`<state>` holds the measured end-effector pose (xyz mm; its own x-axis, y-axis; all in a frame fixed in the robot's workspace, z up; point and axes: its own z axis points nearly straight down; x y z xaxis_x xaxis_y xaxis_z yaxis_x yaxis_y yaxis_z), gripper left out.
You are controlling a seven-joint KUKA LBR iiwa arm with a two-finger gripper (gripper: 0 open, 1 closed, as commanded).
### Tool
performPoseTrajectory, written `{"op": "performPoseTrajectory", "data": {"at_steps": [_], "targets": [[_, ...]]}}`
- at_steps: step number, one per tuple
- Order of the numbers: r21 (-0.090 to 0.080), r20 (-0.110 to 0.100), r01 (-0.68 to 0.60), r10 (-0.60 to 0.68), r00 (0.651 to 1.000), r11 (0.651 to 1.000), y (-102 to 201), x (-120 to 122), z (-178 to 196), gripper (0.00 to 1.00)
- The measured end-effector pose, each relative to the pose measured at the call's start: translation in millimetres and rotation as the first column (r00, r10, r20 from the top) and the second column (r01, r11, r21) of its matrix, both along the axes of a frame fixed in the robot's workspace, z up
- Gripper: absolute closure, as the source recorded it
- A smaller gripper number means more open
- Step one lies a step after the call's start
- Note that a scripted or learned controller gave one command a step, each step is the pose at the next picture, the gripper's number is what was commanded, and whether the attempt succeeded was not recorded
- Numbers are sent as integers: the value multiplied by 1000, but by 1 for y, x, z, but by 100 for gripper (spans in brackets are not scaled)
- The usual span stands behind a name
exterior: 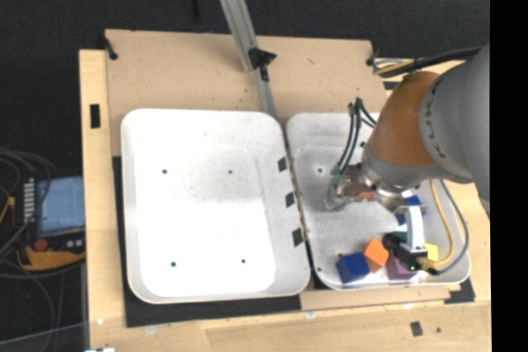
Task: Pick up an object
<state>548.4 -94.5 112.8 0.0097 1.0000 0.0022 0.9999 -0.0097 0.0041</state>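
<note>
Gripper (337, 198) low over right bin (318, 136) floor near its left wall, jaw state can't be told, nothing seen held, blue block (352, 267), orange block (376, 253) & purple piece (398, 272) clustered at bin's near edge, left bin (198, 202) alongside

Even overhead light, bright on the white bins (206, 202), floor dark, image soft and slightly grainy.

Fixed overhead camera, slanted down, both bins (206, 124)
</note>
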Motion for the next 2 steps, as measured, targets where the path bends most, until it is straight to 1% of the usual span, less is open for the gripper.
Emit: {"op": "performPoseTrajectory", "data": {"at_steps": [1, 2], "targets": [[-3, 2, -9, 9, 1000, 1000, -5, 7, 45, 100], [-3, 3, -13, 13, 1000, 1000, -6, 9, 98, 100]]}}
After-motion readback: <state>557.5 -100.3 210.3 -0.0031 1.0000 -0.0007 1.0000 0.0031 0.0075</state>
